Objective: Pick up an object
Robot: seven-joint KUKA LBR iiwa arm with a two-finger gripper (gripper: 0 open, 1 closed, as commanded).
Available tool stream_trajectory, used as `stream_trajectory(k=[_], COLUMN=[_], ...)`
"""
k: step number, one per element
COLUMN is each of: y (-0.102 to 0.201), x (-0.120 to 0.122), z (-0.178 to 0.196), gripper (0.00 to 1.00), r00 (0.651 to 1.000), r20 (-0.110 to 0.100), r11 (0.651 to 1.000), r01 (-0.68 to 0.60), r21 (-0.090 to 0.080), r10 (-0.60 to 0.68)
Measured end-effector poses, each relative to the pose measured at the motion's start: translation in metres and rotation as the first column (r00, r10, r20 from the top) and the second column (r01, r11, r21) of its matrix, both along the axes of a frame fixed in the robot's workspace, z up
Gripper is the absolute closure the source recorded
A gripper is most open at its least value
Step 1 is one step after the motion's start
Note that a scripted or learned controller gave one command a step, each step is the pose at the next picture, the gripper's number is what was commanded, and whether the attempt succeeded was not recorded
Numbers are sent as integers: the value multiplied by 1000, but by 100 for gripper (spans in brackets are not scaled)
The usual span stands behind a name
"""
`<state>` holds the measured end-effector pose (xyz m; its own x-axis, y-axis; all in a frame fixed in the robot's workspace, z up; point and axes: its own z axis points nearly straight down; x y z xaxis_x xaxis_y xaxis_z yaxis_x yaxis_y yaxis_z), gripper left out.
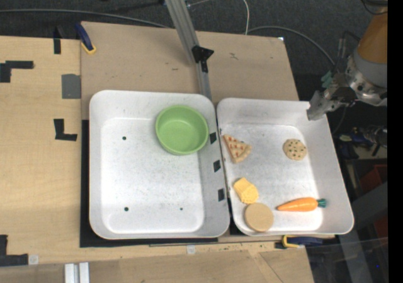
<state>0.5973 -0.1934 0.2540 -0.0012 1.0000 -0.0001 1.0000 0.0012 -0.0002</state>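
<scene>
**End effector at the right bin's far corner, food pieces lying below and to its left**

The table [38,149] carries two shallow white bins side by side. The left bin [107,168] sits well away from the end effector [317,109], across the divide, and holds a green bowl [182,129] near its upper right corner. The right bin [330,168] is the one the arm [371,55] reaches toward. The end effector hangs over that bin's upper right rim, at the edge rather than over the floor of the bin. Its tip is small and dark against the rim, so it cannot be told whether it is spread or closed, and nothing can be seen held in it.

Every candidate lies toward the viewer and to the left of the end effector. The carrot [300,205] is the longest piece, lying flat with its long axis roughly across the bin, green top pointing right; it sits far down from the end effector, near the bin's lower edge. The tan round disc [259,217] and the yellow cracker [246,190] lie beside each other, further left and low. The pizza slice [235,147] rests near the bin's left wall. The cookie [294,149] is the smallest and by far the nearest, just below and slightly left of the end effector, apart from the others. It looks the likeliest target, needing only a short move inward and down.
</scene>
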Motion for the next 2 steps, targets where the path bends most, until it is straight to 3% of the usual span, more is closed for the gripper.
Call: stream_trajectory(k=[2], y=[104], x=[-26], z=[4], gripper=[100], r00=[1000], r20=[-3], r11=[1000], r01=[-4], r21=[2], r10=[4])
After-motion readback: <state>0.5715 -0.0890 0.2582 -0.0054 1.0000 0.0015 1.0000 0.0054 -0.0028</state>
